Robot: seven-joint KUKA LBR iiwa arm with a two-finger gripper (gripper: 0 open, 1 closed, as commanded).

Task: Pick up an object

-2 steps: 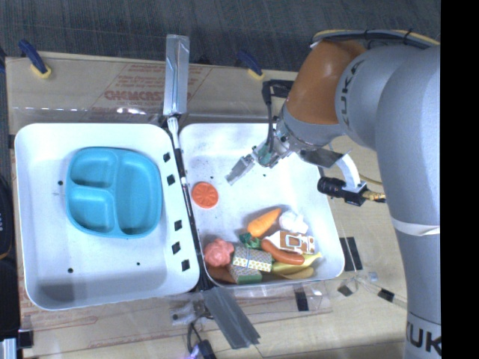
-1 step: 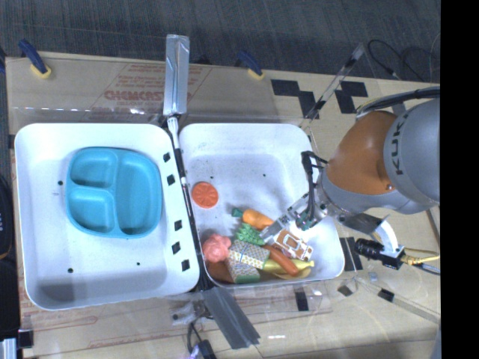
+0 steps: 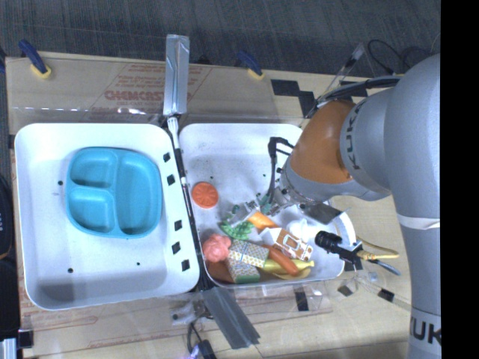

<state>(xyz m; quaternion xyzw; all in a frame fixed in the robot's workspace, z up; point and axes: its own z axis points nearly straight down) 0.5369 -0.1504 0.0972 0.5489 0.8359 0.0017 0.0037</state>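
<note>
tool [image 3: 271,199] low over toy pile [image 3: 258,249], right bin [image 3: 224,144].

The grey arm [image 3: 389,148] is reaching into the right bin [image 3: 224,144], over a pile of toys [image 3: 258,253] beside an orange ball [image 3: 204,194]. A blue divided tray [image 3: 114,191] is lying in the left bin [image 3: 37,223].

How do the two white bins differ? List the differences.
The left bin carries one thing, a blue divided tray; the right bin carries a heap of small toys, an orange round one among them. The arm reaches over the right bin, not the left bin. Both are shallow, white and side by side.
</note>
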